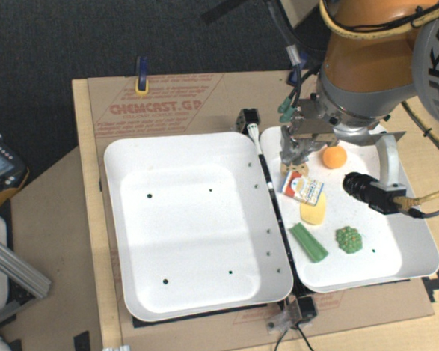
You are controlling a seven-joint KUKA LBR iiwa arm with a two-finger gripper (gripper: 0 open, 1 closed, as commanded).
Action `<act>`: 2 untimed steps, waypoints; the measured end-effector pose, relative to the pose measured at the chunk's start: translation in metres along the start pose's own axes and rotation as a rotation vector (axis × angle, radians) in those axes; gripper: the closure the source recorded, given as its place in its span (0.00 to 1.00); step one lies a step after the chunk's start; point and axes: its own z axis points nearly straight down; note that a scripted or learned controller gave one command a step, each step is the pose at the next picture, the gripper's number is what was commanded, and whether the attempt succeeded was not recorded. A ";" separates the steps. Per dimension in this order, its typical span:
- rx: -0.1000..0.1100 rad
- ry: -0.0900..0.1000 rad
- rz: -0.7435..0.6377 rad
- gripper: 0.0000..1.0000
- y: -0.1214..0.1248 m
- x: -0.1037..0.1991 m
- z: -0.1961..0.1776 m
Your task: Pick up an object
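The right bin [405,263] holds an orange ball [334,157], a small white and red carton [304,188], a pale yellow block [313,212], a green bar [309,242] and a knobbly green piece [349,240]. My gripper [295,158] hangs low over the bin's upper left part, just above the carton and to the left of the orange ball. The arm's orange band and grey wrist cover the bin's far end.
The left bin [129,170] lies beside the right one, their rims meeting along the middle. A black cylinder [369,190] and a cable stick out on the arm's right side. Brown cardboard [162,100] lies under both bins.
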 end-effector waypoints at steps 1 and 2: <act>0.015 -0.002 0.007 1.00 -0.042 0.011 0.004; 0.016 -0.005 0.020 1.00 -0.053 -0.082 0.036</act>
